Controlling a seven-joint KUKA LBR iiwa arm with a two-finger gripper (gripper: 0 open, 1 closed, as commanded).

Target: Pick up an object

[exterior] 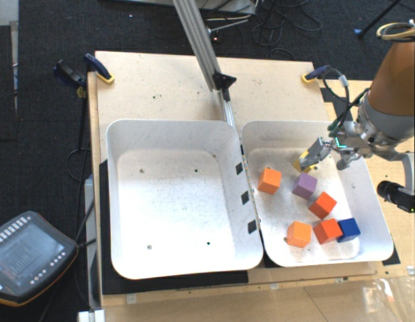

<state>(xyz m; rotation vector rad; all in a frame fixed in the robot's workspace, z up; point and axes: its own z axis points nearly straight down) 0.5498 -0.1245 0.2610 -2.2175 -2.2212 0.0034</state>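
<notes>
Six blocks in rt bin — lt bin alongside, touching.

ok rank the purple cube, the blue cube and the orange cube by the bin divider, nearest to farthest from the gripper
From the gripper:
1. Purple cube, just below it in the right bin.
2. Orange cube by the divider, off to the gripper's left in the camera view.
3. Blue cube, down near the bin's front corner.

A robotics lab test bench.
Loose cables trail over dark carpet, clamps pin the wooden bench, and a teach pendant lies alongside.
</notes>
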